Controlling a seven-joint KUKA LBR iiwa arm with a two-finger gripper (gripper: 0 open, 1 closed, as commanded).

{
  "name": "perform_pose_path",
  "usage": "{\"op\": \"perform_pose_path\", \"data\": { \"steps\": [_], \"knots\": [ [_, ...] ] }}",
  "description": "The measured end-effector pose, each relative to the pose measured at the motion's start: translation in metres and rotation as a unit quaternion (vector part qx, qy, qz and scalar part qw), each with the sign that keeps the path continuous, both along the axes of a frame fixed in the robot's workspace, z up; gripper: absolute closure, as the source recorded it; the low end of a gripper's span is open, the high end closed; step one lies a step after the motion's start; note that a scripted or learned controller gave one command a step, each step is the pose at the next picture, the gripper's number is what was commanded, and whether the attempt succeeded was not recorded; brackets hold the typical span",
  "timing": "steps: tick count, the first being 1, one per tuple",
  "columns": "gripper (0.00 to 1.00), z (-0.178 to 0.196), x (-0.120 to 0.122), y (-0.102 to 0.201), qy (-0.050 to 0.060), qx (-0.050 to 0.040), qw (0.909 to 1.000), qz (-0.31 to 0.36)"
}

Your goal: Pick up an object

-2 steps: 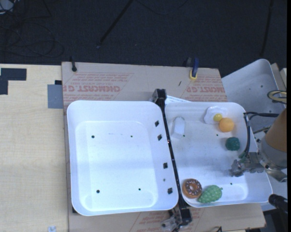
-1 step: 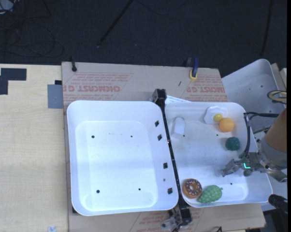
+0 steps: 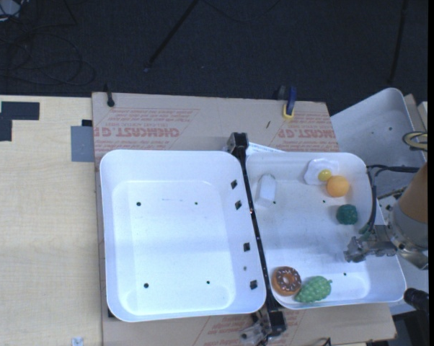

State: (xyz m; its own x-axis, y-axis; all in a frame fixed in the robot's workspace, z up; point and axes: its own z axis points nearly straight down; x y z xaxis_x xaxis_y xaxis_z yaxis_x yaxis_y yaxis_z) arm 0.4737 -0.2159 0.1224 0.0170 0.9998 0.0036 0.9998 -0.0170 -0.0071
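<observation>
Fingers (image 3: 355,253) low over the right bin's (image 3: 303,218) right side, nothing visibly between them; released or clenched, can't tell. Dark green ball (image 3: 347,214) just above them, orange (image 3: 337,186) further up, by a fried egg (image 3: 320,173). Donut (image 3: 285,280) and green grapes (image 3: 313,289) lie to their lower left, touching each other.

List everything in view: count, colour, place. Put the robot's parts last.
bins: 2, white, side by side on the bench
fried egg toy: 1, white and yellow, right bin, far side
orange ball: 1, orange, beside the egg
dark green toy: 1, right bin, right side
donut: 1, brown, right bin, near edge
green grapes: 1, touching the donut
clear cup: 1, right bin, far left
clamp: 1, blue and yellow, cardboard's far edge
gripper: 1, grey, low over right bin
</observation>
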Motion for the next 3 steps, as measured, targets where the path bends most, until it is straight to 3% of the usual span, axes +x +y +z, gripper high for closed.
{"op": "perform_pose_path", "data": {
  "steps": [1, 2, 3],
  "knots": [
    [0.00, 0.000, 0.000, 0.000, 0.000, 0.0002, 1.0000, -0.001],
    [0.00, 0.087, 0.003, 0.002, -0.006, -0.0027, 0.9999, 0.009],
    [0.00, -0.040, 0.046, 0.004, -0.003, -0.0019, 0.9999, 0.010]
  ]
}}
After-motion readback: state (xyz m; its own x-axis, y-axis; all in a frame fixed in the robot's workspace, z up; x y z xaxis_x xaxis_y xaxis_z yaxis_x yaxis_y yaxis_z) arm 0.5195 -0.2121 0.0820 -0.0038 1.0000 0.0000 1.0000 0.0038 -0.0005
